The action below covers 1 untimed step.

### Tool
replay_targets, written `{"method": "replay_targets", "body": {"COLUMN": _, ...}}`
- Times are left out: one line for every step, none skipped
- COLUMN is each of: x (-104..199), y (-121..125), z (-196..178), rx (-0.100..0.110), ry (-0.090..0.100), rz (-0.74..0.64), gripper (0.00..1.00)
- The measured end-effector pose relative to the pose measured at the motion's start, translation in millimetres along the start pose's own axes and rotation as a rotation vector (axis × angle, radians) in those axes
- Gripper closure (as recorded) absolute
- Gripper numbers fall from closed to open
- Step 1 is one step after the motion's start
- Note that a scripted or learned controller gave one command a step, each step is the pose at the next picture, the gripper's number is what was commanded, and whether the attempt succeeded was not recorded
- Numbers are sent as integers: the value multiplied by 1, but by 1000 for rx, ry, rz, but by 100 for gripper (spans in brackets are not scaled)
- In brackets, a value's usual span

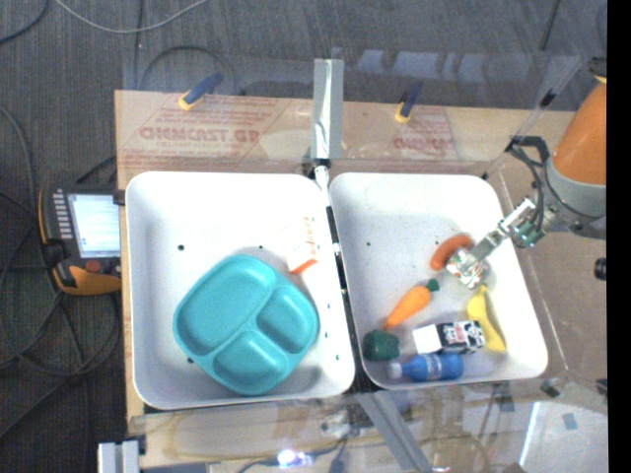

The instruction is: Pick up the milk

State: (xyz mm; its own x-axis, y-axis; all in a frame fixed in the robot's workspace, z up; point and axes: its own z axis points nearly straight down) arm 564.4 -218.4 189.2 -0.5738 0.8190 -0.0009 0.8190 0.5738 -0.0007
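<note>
Bench of pale board (246,136) on grey carpet (197,28), bearing two white bins, with a handheld pendant (79,235) at the left.

The gripper (465,264) hangs over the right bin (394,205) by an orange sausage (449,249); whether its fingers are spread cannot be told. The milk (449,337) lies on its side nearer the front wall, apart from the gripper, beside a banana (486,321).

Bins (237,190) – smooth white plastic; teal tray (246,323) matt plastic; bench (148,131) – bare wood.
</note>
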Motion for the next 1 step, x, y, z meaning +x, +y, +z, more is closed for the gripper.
{"method": "replay_targets", "body": {"x": -3, "y": -5, "z": 32, "rx": 1, "ry": -1, "rz": -61, "gripper": 0}}
